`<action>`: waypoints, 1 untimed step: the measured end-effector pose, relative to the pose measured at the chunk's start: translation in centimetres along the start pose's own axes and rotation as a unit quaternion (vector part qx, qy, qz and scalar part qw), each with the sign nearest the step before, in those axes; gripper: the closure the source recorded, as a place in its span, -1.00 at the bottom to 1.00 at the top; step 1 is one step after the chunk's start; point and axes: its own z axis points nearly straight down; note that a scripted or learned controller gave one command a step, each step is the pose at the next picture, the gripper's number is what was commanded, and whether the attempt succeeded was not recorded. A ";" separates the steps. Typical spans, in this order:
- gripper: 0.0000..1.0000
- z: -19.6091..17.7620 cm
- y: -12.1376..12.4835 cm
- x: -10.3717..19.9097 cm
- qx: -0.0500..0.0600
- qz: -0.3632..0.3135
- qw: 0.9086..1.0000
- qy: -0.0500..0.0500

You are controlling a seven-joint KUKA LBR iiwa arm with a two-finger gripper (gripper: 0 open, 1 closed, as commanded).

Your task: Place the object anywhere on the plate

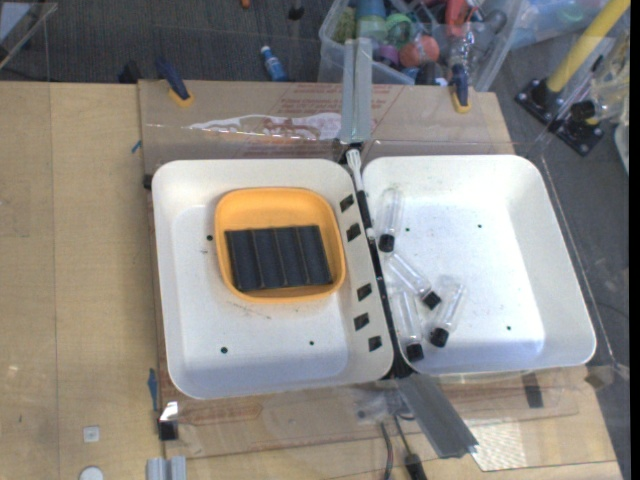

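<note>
An orange plate (232, 213) lies in the left bin (190, 348), with a black ribbed rectangular block (278, 257) resting flat on it. In the right bin (510, 228), several clear plastic tubes with black caps lie near the left wall: one (386, 218) higher up, and a cluster (425, 303) lower down.
A metal divider (356, 98) runs between the bins at the back. A clear tub of colourful toys (420, 13) stands behind the bench. Black clips (362, 290) line the seam between the two bins. Wooden bench surface lies to the left.
</note>
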 end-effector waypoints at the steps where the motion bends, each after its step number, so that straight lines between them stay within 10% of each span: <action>1: 1.00 0.0 -0.1 0.0 -0.001 -0.190 0.982 0.000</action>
